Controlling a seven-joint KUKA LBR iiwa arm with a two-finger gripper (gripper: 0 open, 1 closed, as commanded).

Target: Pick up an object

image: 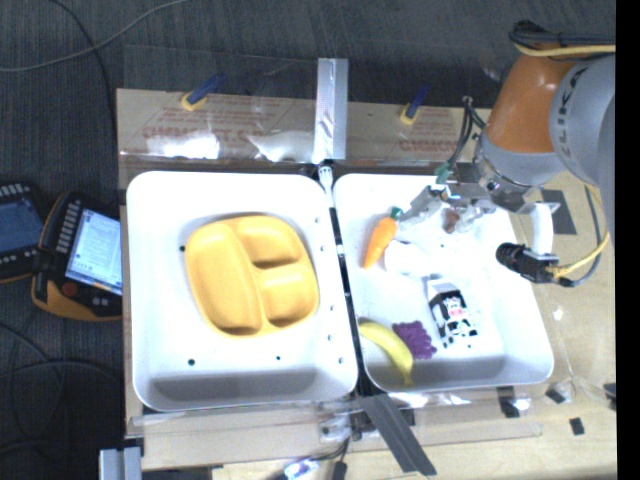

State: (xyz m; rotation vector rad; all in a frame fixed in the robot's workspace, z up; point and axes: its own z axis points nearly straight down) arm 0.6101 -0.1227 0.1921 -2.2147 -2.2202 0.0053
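Note:
In the right bin (520,358) lie an orange carrot (378,240), a yellow banana (388,349), a purple bunch of grapes (415,338) and a small black-and-white carton (452,314). My gripper (443,208) hovers over the bin's far part, just right of the carrot's green top. Its two fingers stand apart and open, and nothing shows between them. The carrot lies apart from the left finger (418,208).
The left bin (160,368) holds a yellow divided plate (255,273). A metal divider (331,98) stands at the back between the bins. A black cable part (522,258) hangs off the arm over the right bin's right side. Handheld devices (75,258) lie left of the bench.

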